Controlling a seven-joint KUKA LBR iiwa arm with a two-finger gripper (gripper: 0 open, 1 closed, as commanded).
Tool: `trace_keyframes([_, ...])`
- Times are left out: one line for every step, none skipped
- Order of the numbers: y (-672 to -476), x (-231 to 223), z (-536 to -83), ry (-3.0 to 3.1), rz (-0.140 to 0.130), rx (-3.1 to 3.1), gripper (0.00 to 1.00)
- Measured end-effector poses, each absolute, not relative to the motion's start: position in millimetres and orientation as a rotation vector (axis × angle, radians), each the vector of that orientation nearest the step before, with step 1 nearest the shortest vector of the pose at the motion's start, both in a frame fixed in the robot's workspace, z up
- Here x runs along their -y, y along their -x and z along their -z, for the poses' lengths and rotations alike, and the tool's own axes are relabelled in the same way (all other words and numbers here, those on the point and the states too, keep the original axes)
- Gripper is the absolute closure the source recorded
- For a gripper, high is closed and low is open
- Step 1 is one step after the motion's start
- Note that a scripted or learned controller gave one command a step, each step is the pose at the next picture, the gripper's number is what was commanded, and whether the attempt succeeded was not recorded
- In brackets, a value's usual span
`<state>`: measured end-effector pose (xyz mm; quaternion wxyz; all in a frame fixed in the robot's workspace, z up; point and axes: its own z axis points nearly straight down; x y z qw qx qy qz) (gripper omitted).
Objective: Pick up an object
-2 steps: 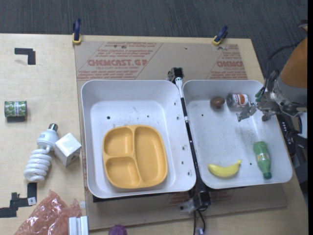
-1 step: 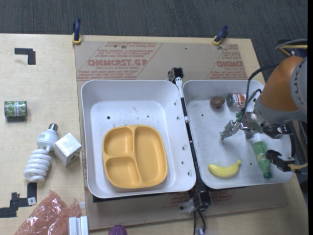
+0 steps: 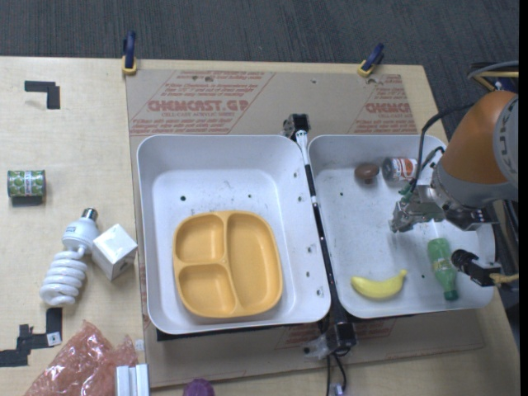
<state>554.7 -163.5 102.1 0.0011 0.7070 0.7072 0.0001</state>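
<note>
Reaching in from the right, the grey arm with its orange band (image 3: 485, 143) hangs over the right bin (image 3: 346, 291), and the gripper (image 3: 406, 219) sits low above the white floor near the bin's middle-right. Whether the fingers are open or closed cannot be told at this slant; they are a small metallic cluster, and nothing shows between them. Candidates for picking lie all around it: a green bottle (image 3: 443, 268) lies on its side just to the gripper's lower right, cap end toward the bin's near wall, close to the gripper but whether touching it is unclear. A yellow banana (image 3: 379, 285) rests near the front of the same bin, well clear of the gripper, curving upward at its right tip. Up toward the far wall sits a small brown round object (image 3: 367, 172), and just beside it a red-and-white can (image 3: 399, 168) lying on its side, partly tucked behind the arm's cabling. Over in the left bin (image 3: 157, 221), a yellow divided plate (image 3: 227, 264) with three compartments lies flat. Off on the bench to the left lie a spiral light bulb (image 3: 68, 266), a small white box (image 3: 115, 251) touching it, and a green can (image 3: 26, 185) farther back.
</note>
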Motion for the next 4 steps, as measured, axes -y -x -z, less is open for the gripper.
trace_keyframes([-564.0,222.4,-100.3,-2.22,0.0,-2.22,1.0])
trace_keyframes([-564.5,219.3,-100.0,-2.221,-0.004,-2.227,0.0])
trace_keyframes([-513.9,153.1,-98.3,-2.19,-0.027,-2.207,0.0])
trace_keyframes([-478.4,105.9,-92.5,-2.221,-0.002,-2.22,0.0])
